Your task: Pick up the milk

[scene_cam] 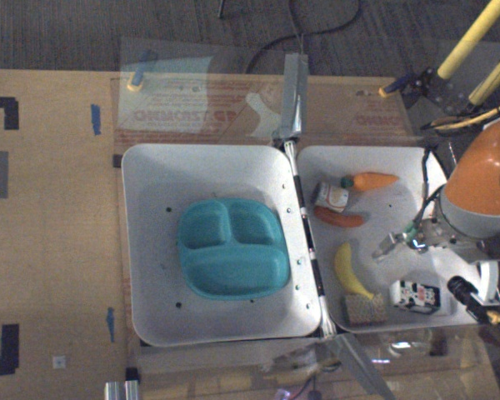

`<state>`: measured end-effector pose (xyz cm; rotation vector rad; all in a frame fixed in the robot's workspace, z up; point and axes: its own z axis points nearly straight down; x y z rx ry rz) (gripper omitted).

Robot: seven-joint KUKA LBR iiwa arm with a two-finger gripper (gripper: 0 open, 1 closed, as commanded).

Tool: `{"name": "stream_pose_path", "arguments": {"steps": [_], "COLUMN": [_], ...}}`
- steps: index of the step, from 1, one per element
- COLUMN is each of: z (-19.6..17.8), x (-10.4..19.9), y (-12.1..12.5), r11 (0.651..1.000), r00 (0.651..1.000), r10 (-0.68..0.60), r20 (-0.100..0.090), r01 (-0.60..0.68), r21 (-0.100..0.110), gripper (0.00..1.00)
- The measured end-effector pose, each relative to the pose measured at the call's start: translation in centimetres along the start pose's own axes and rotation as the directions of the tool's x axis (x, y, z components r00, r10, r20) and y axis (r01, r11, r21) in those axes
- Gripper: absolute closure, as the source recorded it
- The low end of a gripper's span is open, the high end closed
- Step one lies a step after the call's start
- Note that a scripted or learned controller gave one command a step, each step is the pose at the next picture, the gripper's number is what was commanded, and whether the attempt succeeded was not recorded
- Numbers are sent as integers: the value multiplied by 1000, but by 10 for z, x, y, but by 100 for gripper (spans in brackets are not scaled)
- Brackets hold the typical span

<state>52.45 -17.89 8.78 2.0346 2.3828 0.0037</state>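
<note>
Gripper hanging low over the right bin, on the end of the grey arm with its orange band. Open or closed: cannot tell from this slanted view. Nothing seen held.

Just past the claw toward the bottom of the view: a small white box with black print. Apart from the claw, not touched.

Next out from the claw, toward the view's left and a little lower: a yellow banana, and at its lower end a speckled tan sponge.

Farther from the claw, up and to the view's left: a red sausage-like piece, and touching or almost touching it on the far side, the milk, read as the little white carton with a red label. Lies close to the bin's dividing wall, near but apart from the claw. Long axis hard to read; seemingly short and squat, slightly tilted. Orange carrot just beside its upper corner, green tip toward the carton.

Judged need for the coming move: travel up and left across the bin, over the red piece, then descent onto a carton crowded on two sides. Risk of pinching the carrot or red piece along with it.

Farthest from the claw: the teal divided tray in the left bin.
</note>
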Motion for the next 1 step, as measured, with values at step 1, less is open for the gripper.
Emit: {"name": "stream_pose_path", "arguments": {"steps": [1], "z": [0], "x": [20], "y": [47], "r11": [994], "r00": [994], "r10": [112], "r20": [1], "r01": [-112], "r21": [0], "gripper": [0]}}
